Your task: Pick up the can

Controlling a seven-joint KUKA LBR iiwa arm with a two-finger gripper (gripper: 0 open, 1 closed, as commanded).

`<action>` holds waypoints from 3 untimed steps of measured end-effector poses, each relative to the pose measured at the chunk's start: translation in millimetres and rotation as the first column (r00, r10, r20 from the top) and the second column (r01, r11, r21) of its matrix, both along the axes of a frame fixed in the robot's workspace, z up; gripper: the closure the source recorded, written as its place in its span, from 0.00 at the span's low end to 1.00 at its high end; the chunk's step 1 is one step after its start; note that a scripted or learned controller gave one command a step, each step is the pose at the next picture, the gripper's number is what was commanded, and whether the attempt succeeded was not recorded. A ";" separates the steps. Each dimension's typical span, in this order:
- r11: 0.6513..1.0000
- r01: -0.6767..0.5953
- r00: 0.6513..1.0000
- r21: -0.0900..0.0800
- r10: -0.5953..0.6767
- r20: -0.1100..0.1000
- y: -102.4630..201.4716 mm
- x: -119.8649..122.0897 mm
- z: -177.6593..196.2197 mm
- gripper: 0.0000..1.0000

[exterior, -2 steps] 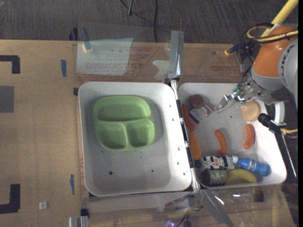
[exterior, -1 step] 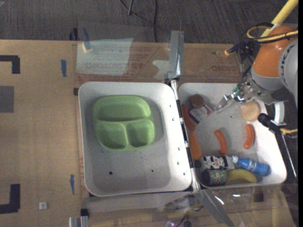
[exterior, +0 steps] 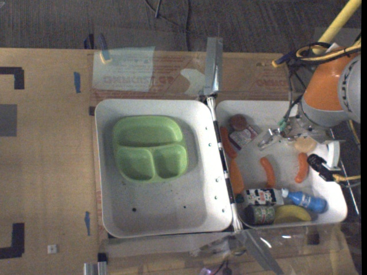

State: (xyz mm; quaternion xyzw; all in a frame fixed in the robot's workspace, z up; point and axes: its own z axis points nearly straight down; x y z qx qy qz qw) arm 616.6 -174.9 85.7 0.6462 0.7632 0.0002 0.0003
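Observation:
The can (exterior: pixel 262 213) is dark with a green label. It lies on its side at the front left of the right bin (exterior: pixel 338 211), touching a banana (exterior: pixel 293 212). My gripper (exterior: pixel 273 137) hovers over the back half of that bin, well behind the can and apart from it. Its metal fingers (exterior: pixel 264 141) look open with nothing between them. The grey arm with its orange band (exterior: pixel 327 99) comes in from the right.
A brown-topped, red-labelled container (exterior: pixel 243 133) lies just left of the gripper. The right bin also holds two orange sausages (exterior: pixel 268 171) (exterior: pixel 302 167), a carrot (exterior: pixel 236 176) and a blue-capped bottle (exterior: pixel 284 198) behind the can. A green divided plate (exterior: pixel 150 148) sits in the left bin (exterior: pixel 166 216).

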 end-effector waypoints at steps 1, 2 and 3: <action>0.998 0.057 0.998 -0.002 -0.057 0.003 -8.7 51.1 0.7 0.00; 0.965 0.261 0.965 0.001 -0.261 -0.001 -8.0 14.8 -0.1 0.00; 0.966 0.259 0.966 0.000 -0.259 0.003 -8.0 16.3 11.6 1.00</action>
